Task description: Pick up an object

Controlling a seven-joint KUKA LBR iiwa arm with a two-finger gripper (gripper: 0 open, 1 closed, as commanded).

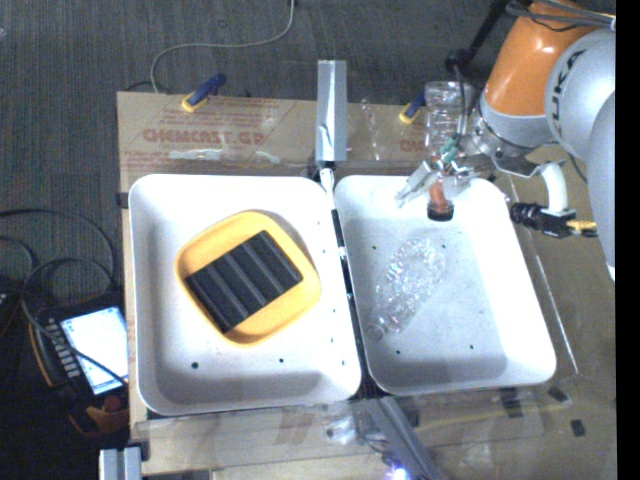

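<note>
A clear, crumpled plastic bottle (408, 280) lies slantwise in the right bin (520, 298), its reddish-orange cap (438, 211) pointing toward the bin's far edge. My gripper (440, 176) hovers at that far edge, directly over the cap and close to it. The view does not show anything held in it. In the left bin (160, 208) rests a yellow, rounded object with a black ribbed top (247, 277).
A metal divider post (331, 113) stands behind the seam between the bins. Brown cardboard (210, 133) with blue-and-yellow clamps (203, 91) lies behind the left bin. A tablet (90, 346) and cables sit on the floor at left.
</note>
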